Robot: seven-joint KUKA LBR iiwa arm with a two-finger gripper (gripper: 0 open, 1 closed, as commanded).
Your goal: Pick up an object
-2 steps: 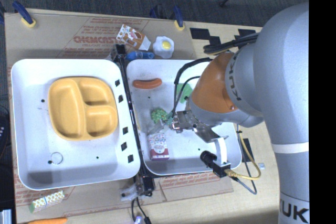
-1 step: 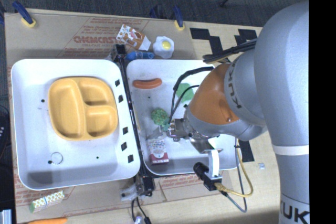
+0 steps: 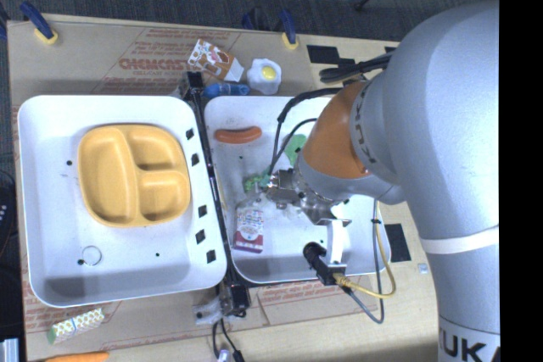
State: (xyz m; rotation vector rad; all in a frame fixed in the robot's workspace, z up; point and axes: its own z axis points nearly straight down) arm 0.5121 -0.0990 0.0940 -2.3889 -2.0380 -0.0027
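**Gripper low in the right bin, grasp unconfirmed**

The gripper [image 3: 273,189] sits low in the right bin [image 3: 254,269], beside a small packet [image 3: 250,229] and something green [image 3: 254,181]. I cannot tell its grip. A sausage [image 3: 238,134] lies farther back. I'd say lifting comes next.

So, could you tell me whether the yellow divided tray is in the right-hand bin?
No, the yellow divided tray lies in the left bin.

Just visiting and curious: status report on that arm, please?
Gripper low in right bin, fingers hidden. Nearest things: small packet, green item; hot dog farther back. Nothing seen held. Yellow tray in left bin.
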